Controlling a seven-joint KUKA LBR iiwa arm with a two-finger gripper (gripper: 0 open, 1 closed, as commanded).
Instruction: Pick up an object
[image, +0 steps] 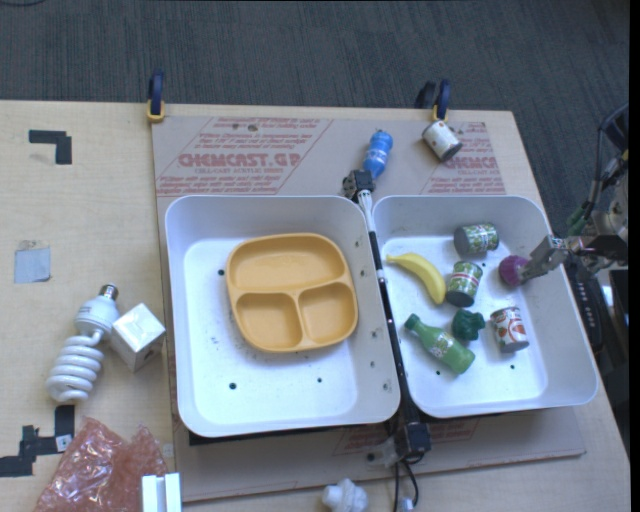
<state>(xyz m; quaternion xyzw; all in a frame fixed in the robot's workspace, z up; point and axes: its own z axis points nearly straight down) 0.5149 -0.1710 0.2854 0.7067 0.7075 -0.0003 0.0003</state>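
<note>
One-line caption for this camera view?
Gripper beside a purple toy in the right bin; yellow tray in the left.

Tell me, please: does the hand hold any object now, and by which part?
It cannot be told. The hand is beside the purple object in the right bin, but no grip shows.

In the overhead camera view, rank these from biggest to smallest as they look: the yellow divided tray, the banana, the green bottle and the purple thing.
1. yellow divided tray
2. banana and green bottle: these look alike in length, so I won't rank them
3. purple thing
</note>
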